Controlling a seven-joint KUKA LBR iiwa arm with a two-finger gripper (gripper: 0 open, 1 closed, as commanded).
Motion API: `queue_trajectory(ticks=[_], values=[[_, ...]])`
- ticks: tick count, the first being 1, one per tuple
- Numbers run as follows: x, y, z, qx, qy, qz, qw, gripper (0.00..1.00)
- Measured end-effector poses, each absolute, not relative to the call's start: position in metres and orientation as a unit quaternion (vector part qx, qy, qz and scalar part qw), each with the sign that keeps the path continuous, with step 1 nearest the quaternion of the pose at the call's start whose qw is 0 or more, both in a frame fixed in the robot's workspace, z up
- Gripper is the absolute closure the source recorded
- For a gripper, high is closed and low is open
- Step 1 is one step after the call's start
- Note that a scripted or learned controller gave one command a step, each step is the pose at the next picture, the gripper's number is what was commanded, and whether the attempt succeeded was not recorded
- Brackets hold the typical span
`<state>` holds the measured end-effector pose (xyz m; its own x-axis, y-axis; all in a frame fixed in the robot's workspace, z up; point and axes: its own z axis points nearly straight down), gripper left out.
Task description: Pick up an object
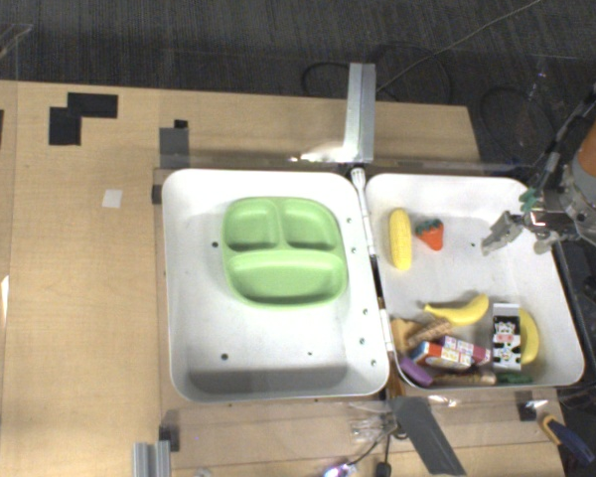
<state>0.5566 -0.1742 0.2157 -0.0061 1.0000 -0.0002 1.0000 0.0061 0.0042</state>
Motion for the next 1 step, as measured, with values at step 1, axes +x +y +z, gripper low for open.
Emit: queue_trajectory(ticks=[1], values=[[0.6102, -0.1586, 0.0898, 0.651, 0.759, 0.0037, 0.006, 0.00]])
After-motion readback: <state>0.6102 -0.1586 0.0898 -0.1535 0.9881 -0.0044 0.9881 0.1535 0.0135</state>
